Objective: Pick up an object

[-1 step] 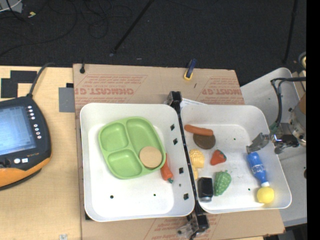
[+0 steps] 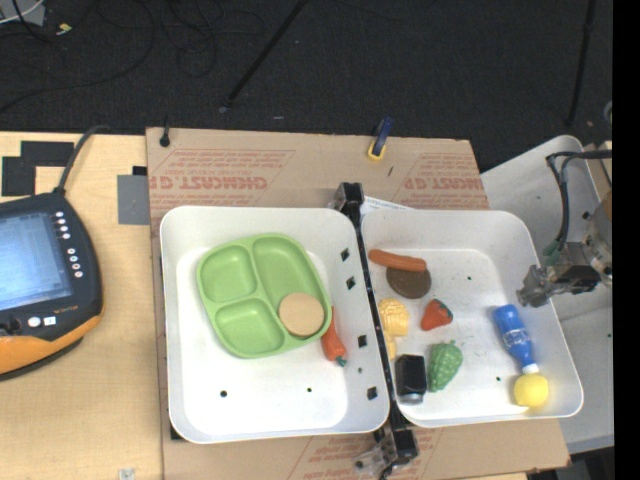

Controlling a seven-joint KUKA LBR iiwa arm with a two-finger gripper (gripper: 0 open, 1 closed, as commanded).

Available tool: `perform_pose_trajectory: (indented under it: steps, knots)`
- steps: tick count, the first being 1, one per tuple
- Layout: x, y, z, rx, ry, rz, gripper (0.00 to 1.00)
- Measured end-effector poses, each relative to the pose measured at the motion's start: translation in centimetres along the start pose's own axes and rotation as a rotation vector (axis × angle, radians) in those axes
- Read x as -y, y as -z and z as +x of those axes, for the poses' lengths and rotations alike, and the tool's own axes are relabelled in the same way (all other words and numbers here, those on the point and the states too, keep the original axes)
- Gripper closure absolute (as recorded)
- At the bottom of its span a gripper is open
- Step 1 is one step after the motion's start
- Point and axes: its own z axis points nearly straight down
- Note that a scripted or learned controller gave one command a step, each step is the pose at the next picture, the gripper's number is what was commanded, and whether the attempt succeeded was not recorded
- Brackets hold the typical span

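The right bin [image 2: 470,243] holds a red sausage [image 2: 398,261], a brown disc [image 2: 408,282], a yellow corn piece [image 2: 394,317], a red strawberry [image 2: 436,314], a green bumpy fruit [image 2: 445,363], a black block [image 2: 411,376], a blue bottle [image 2: 512,332] and a yellow lemon [image 2: 531,391]. In the left bin [image 2: 260,398] a green divided plate [image 2: 240,268] carries a tan round disc [image 2: 301,314], and an orange carrot [image 2: 333,345] lies beside the plate. My gripper [image 2: 532,290] hangs over the right bin's right rim, just above the blue bottle, with nothing seen in it.
A black clamp strip [image 2: 362,288] runs between the two bins. A control pendant with a screen [image 2: 40,278] lies on the bench at far left. A blue and yellow clip [image 2: 379,140] sits on the cardboard's far edge. Cables [image 2: 565,203] hang near the arm at right.
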Motion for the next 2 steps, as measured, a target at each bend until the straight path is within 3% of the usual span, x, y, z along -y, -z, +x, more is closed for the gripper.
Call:
perform_pose_trajectory:
  steps: [1, 2]
  knots:
    - [2.6, 19.1, 4.9, 0.004, 0.006, -0.019, 1.00]
    - [4.4, 11.9, 10.6, -0.002, 0.005, 0.007, 1.00]
